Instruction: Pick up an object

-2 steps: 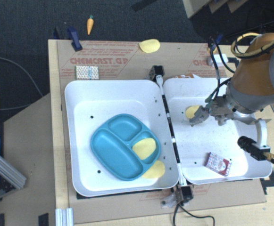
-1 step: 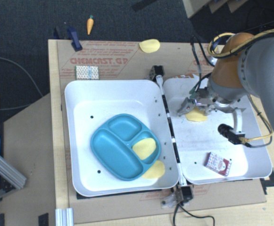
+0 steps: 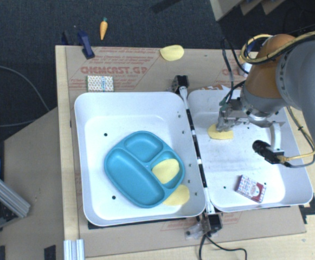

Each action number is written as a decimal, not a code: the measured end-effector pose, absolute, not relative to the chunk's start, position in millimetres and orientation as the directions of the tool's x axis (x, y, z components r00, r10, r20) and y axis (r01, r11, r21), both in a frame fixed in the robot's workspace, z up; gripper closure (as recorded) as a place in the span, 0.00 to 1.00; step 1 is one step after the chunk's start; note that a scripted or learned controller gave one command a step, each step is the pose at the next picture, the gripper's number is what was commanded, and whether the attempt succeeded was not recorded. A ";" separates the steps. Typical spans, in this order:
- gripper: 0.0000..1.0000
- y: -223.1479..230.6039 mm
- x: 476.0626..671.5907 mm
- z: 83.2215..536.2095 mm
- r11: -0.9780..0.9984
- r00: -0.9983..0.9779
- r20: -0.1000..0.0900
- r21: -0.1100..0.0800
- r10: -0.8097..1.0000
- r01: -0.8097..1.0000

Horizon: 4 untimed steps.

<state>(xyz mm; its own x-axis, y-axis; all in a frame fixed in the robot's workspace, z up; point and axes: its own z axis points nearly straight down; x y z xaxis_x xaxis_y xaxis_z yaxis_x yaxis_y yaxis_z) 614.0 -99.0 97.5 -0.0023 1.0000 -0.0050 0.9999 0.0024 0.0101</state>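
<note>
My gripper point(image 3: 224, 121) hangs low over the far left part of the right bin point(image 3: 287, 199). Its tip is right at the upper edge of a flat pale yellow piece point(image 3: 221, 134) lying on the bin floor. Whether it grips that piece is hidden by the wrist. A small red and white packet point(image 3: 250, 188) lies near the front of the same bin, apart from the gripper.
The left bin point(image 3: 92, 112) holds a blue divided plate point(image 3: 135, 169) with a yellow item point(image 3: 166, 169) in one compartment and another yellow item point(image 3: 177, 196) beside its front edge. On the bench behind lie a yellow lump point(image 3: 172, 52), a patterned packet point(image 3: 100, 83), a blue tool point(image 3: 85, 44) and a small carrot point(image 3: 103, 28).
</note>
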 end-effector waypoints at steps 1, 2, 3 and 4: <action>1.00 -128.2 607.5 87.1 0.000 0.000 -0.003 0.004 1.000 1.000; 1.00 -116.0 559.5 117.4 0.000 0.000 0.001 -0.002 1.000 1.000; 0.00 -115.9 559.3 117.0 0.000 0.000 0.001 -0.002 1.000 1.000; 0.00 -115.1 635.2 108.2 0.001 -0.001 -0.001 0.002 1.000 1.000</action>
